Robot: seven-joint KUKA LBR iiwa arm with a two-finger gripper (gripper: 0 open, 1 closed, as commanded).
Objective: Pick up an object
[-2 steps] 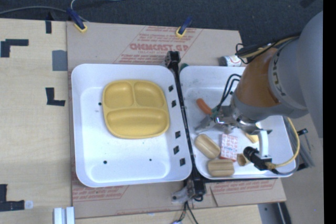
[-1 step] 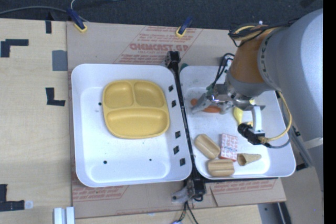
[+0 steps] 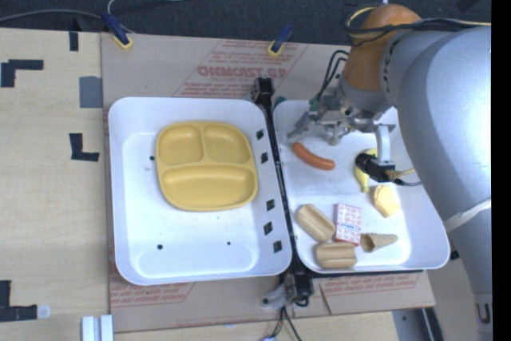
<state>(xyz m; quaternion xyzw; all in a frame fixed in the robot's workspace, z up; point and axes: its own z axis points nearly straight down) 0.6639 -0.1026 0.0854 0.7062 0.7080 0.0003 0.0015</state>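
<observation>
My gripper (image 3: 314,133) hangs over the far part of the right bin (image 3: 415,251), its fingers spread with nothing between them. Just below and in front of it lies an orange-red sausage (image 3: 312,156) on the bin floor, apart from the fingers. Nearer the front of the same bin are two tan bread rolls (image 3: 314,222) (image 3: 335,255), a pink patterned packet (image 3: 348,222), a small cone (image 3: 378,241) and a pale yellow wedge (image 3: 386,200).
The left bin (image 3: 128,196) holds a yellow divided plate (image 3: 207,164). A black-clipped divider (image 3: 275,172) runs between the two bins. The big grey arm (image 3: 447,116) covers the right bin's far right side.
</observation>
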